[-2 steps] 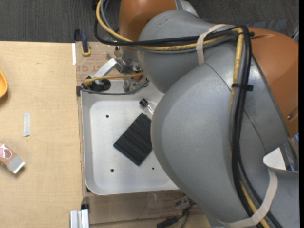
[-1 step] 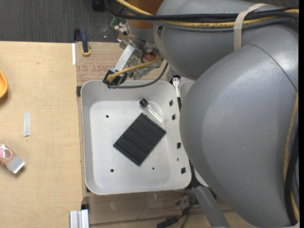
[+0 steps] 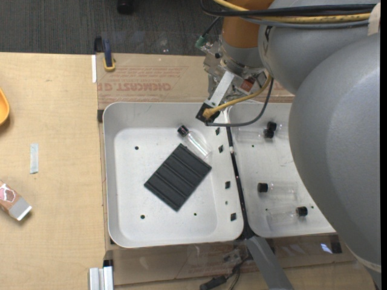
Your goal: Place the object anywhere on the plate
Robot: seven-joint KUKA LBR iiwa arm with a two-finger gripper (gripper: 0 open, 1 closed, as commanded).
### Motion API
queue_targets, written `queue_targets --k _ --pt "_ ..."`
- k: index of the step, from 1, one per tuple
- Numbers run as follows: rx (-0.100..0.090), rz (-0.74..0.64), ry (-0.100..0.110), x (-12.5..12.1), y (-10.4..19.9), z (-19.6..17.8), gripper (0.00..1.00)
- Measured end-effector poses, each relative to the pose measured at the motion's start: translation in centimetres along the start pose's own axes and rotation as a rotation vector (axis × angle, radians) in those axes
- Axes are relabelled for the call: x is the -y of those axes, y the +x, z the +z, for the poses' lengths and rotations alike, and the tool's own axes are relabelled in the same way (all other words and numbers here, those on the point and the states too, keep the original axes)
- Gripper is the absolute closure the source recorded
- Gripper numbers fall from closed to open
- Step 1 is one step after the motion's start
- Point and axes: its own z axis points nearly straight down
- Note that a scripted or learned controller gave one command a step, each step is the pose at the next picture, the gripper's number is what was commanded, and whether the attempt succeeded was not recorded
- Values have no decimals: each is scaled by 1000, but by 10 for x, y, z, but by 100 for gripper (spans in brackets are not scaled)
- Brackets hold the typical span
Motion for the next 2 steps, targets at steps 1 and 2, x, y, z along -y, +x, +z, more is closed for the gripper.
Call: queue_targets --k 1,2 --pt "0 -1 0 1 0 0 0" --pt "6 -1 2 0 -1 -7 100"
